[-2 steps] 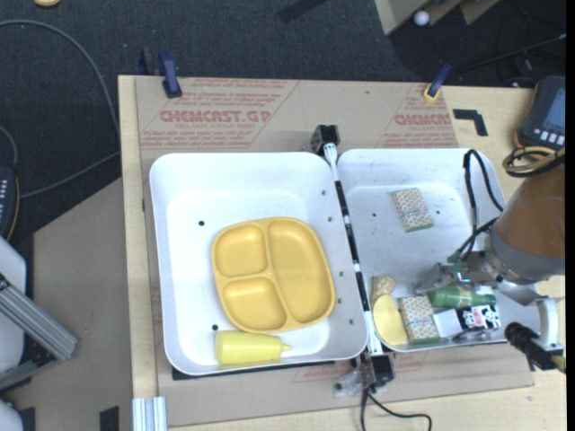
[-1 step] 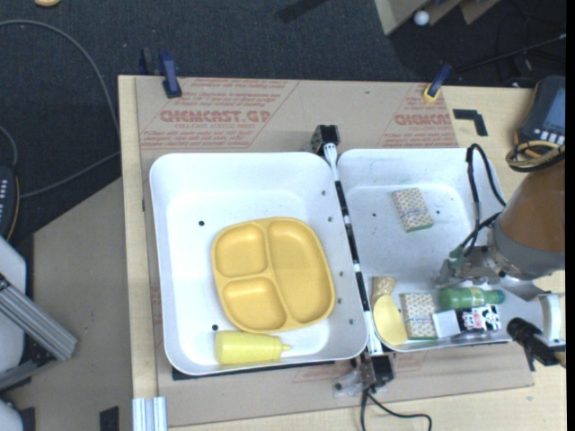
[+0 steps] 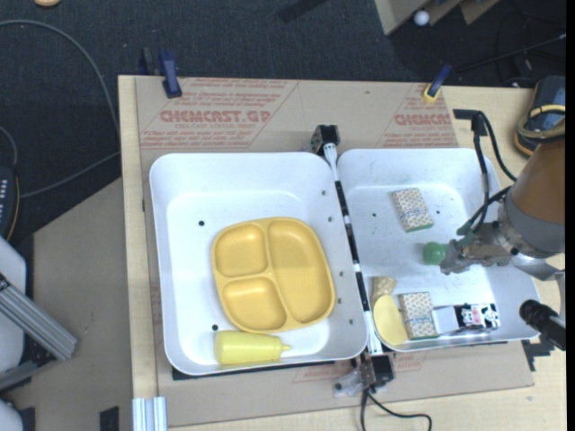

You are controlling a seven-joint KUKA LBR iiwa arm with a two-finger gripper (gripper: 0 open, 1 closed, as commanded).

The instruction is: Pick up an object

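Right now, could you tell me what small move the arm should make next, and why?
Probably a short reach leftward onto the green object: the gripper sits right beside it in the right bin, and nothing visible is held yet.

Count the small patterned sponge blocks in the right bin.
2. One patterned block lies toward the far side of the right bin; the other sits at the near edge beside a yellow piece. The arm could be hiding more.
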